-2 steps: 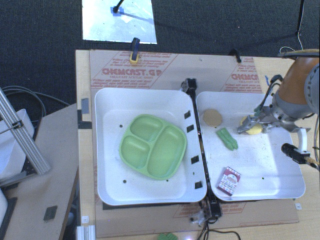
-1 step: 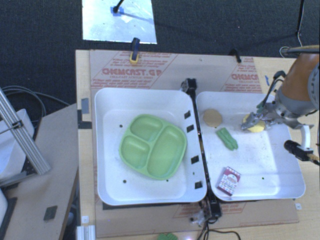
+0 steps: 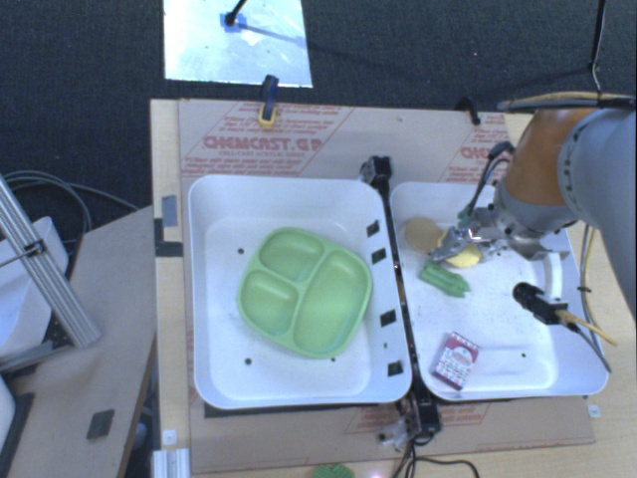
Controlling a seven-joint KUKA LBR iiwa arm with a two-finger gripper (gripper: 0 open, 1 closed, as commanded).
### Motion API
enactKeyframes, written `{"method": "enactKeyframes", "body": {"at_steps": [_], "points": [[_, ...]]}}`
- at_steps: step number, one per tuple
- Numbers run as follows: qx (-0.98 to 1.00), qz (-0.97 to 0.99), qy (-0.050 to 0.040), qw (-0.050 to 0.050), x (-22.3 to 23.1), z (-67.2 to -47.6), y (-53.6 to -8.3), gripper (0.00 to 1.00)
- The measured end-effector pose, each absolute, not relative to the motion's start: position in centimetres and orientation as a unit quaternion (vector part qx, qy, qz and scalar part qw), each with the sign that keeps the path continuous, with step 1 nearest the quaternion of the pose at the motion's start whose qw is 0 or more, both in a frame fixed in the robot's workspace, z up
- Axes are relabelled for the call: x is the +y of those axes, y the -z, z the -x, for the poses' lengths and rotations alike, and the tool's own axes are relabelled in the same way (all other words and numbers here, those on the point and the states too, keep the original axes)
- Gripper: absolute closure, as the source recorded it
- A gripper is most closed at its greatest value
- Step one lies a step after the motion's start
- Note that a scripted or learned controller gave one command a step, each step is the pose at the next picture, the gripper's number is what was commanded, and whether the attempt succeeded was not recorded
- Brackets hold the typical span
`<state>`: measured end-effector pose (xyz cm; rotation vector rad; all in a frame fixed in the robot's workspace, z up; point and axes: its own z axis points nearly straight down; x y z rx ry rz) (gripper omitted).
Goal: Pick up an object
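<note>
A: Where do I see the gripper?
B: Right bin, at a yellow object beside a green piece; I cannot tell its fingers' state.

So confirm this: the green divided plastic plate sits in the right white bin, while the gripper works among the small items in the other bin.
Wrong bin: the camera view shows the green divided plastic plate in the left white bin. The gripper is over the right white bin, among the small items.
</note>
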<state>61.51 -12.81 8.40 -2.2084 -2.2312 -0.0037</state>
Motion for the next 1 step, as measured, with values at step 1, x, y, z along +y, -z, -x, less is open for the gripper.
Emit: {"method": "enactKeyframes", "body": {"at_steps": [1], "points": [[-0.711,0.703,0.0040,-0.002,-6.42,-56.79,-19.10,1.00]]}}
